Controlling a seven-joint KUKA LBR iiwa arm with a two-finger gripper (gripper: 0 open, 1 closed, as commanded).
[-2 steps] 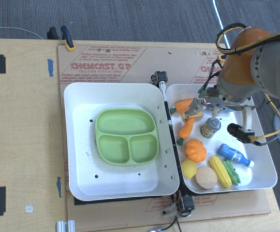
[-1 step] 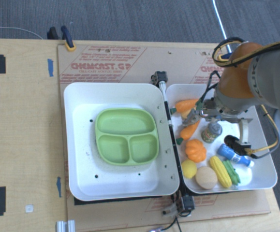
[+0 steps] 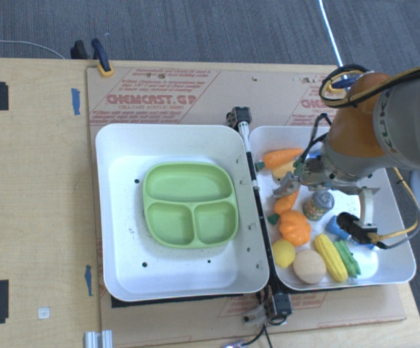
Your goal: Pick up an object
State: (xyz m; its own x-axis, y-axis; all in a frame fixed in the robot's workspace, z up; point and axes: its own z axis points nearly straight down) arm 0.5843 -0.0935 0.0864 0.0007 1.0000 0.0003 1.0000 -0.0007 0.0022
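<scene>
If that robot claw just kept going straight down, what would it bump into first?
Probably the small jar lying right beneath the gripper, among the toy food in the right bin. Depth is hard to judge from this slanted view.

Two white bins sit side by side; one green divided plate, one carrot, one pumpkin, one lemon, one corn cob

The left bin holds a green 3-part tray. Beside it, the right bin holds a carrot, orange pepper, lemon, corn and tan ball. The gripper hangs over that bin's middle.
</scene>
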